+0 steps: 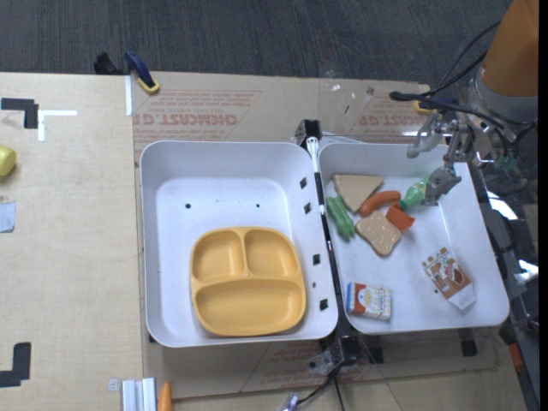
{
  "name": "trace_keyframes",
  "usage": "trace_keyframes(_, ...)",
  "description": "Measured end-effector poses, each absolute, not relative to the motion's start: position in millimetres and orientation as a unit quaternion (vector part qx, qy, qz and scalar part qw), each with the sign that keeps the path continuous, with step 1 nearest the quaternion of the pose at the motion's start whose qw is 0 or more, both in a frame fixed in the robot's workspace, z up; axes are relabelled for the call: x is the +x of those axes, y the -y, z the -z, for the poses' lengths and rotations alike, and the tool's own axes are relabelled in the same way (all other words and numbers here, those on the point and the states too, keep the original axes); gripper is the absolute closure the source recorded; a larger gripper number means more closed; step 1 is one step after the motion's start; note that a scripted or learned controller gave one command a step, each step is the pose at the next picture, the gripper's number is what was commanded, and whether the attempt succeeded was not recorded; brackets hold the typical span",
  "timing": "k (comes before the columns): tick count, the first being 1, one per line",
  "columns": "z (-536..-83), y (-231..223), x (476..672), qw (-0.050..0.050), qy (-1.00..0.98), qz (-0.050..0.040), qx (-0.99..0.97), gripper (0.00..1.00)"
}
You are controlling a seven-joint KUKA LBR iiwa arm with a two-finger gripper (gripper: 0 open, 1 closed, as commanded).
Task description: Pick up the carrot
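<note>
Tool (443, 178) just above carrot (409, 197)

- Two bins side by side on the bench; left bin (163, 178), right bin (479, 306), inner walls touching.
- Left bin: divided plate (247, 280) toward the near side.
- Right bin, far-left part: bread wedge (353, 187); pea pod (340, 217) just left of it, along the bin's inner wall.
- Sausage (379, 201) lies at the wedge's near-right edge; bread slice (378, 232) just in front of it.
- Carrot (404, 211) right of the sausage, apparently touching the slice's far corner.
- Gripper (438, 182) above the carrot's far end.
- Small carton (369, 300) at near-left; second carton (449, 276) at near-right, well apart.
- Clamp (139, 71) behind the left bin.
</note>
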State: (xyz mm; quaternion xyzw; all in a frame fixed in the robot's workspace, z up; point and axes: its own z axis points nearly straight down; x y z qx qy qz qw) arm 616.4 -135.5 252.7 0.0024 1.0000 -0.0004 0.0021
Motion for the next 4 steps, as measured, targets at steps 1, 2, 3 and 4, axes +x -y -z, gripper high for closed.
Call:
trace_keyframes(1,-191.9,69.3,585.0,0.001,-0.997,-0.0001,0.075,0.00)
trace_keyframes(2,-213.1,-18.2,525.6,0.001,-1.000,-0.0005,0.029,0.00)
trace_keyframes(3,-191.6,-61.4,489.3,0.001,-1.000,-0.0003,0.026,0.00)
trace_keyframes(4,-114.2,-107.3,490.4,0.000,-0.979,0.0002,0.205,0.00)
